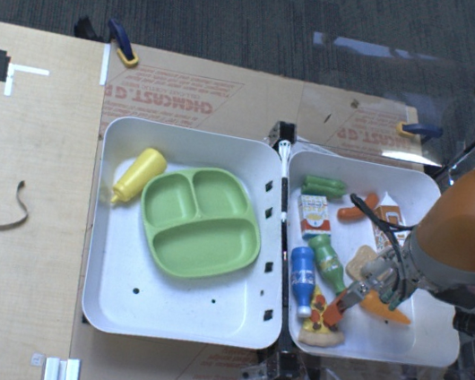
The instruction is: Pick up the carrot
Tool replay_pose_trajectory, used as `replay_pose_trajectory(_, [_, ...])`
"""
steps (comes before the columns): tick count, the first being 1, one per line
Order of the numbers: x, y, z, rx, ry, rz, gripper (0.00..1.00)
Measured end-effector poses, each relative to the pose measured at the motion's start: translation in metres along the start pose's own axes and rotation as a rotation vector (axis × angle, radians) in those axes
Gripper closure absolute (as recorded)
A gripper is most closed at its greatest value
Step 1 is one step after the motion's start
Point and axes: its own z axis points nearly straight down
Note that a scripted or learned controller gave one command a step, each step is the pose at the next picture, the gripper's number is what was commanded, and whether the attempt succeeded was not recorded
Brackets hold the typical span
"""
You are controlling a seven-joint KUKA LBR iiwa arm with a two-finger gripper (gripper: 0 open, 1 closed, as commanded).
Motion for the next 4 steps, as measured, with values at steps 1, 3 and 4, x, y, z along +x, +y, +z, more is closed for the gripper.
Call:
replay_pose_trajectory(1, [-0.002,0.001,-0.010,-0.001,-0.007,-0.003,1.00])
replay_pose_trajectory(3, [0.036,0.002,-0.057,0.012,0.009,0.477,1.00])
replay_pose_trajectory(4, [0.035,0.002,-0.065,0.015,0.009,0.473,1.00])
